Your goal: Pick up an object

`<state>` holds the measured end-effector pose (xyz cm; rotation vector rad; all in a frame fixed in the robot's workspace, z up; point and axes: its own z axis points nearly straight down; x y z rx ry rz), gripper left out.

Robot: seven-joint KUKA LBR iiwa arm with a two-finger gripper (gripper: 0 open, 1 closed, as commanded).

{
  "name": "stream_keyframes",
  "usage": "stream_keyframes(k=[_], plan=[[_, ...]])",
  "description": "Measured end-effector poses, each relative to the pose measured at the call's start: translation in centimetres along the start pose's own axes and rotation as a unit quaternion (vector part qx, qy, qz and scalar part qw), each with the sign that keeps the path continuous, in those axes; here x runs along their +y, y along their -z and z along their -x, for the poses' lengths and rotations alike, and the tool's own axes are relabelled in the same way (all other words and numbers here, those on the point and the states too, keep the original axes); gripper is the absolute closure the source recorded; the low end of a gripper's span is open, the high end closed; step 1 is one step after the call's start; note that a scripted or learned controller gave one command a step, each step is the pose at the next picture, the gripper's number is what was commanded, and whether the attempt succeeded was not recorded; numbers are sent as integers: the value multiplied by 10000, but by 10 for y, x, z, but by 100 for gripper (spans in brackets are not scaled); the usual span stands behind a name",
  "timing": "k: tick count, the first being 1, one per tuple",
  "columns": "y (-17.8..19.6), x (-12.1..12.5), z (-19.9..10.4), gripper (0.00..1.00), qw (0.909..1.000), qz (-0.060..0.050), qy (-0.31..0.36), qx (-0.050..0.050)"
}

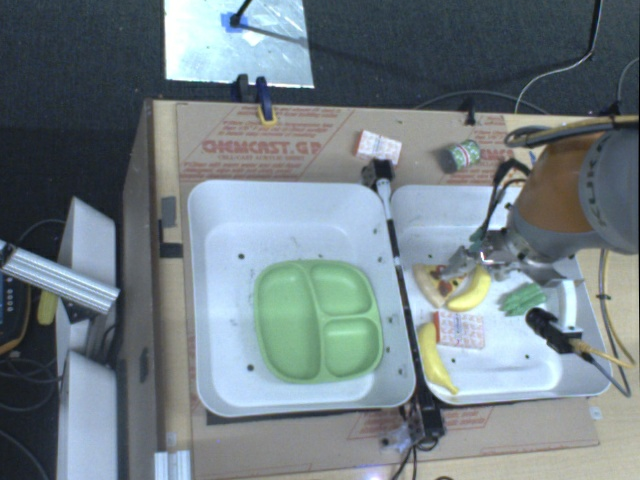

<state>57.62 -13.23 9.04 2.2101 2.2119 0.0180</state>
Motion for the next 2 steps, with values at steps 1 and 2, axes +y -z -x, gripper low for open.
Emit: stream_keyframes(k=[1, 2], plan=[[10, 1, -1, 100, 10000, -4, 8, 13], [90, -66, 0, 100, 10000, -80, -1, 9]])
